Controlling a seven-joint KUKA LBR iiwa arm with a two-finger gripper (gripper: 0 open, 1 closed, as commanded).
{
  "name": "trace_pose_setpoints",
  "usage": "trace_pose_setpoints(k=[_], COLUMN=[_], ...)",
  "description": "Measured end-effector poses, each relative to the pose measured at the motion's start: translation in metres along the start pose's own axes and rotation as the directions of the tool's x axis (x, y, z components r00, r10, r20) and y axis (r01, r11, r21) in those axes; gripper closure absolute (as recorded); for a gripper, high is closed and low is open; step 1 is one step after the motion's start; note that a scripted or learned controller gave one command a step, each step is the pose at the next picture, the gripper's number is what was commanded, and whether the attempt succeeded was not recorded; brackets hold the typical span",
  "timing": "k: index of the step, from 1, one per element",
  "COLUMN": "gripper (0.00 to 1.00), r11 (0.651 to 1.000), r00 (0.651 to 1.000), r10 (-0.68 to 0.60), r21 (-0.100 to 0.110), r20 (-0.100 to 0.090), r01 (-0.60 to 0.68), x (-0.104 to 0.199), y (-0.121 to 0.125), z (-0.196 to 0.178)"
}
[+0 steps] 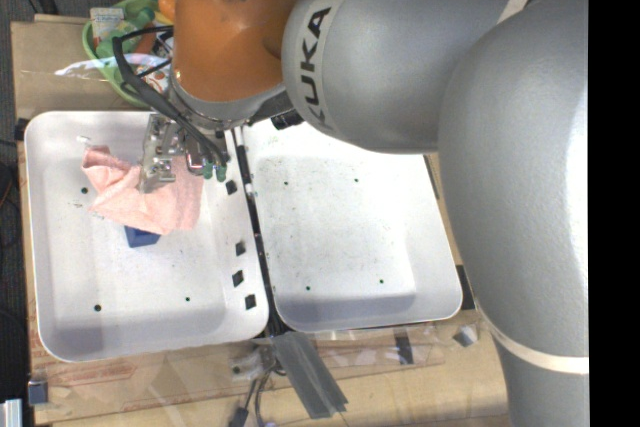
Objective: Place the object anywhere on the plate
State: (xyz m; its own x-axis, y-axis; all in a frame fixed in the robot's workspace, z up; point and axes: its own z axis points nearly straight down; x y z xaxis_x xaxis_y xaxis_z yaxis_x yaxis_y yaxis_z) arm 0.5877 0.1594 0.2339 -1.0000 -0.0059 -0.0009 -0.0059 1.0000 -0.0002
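You see the gripper (157,165) down on the pink cloth (145,197) in the left bin (60,315), its grip you cannot tell, blue object (140,237) just beneath the cloth's near edge.

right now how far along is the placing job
Early stage. Nothing looks placed yet. The gripper is down in the left bin, over the pink cloth, with a blue object beside it. Whether it has grasped anything I can't tell. Carrying and placing remain.

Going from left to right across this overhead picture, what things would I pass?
Left bin → pink cloth, with a blue object poking out beneath it → gripper → right bin → the big grey arm.
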Motion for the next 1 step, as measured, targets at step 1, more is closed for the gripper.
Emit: trace_pose_setpoints(k=[1], gripper=[0.00], r11=[1.000], r00=[1.000], r10=[0.000], r21=[0.000], r20=[0.001], r01=[0.000], x=[-0.0002], y=[-0.0002], z=[-0.0004])
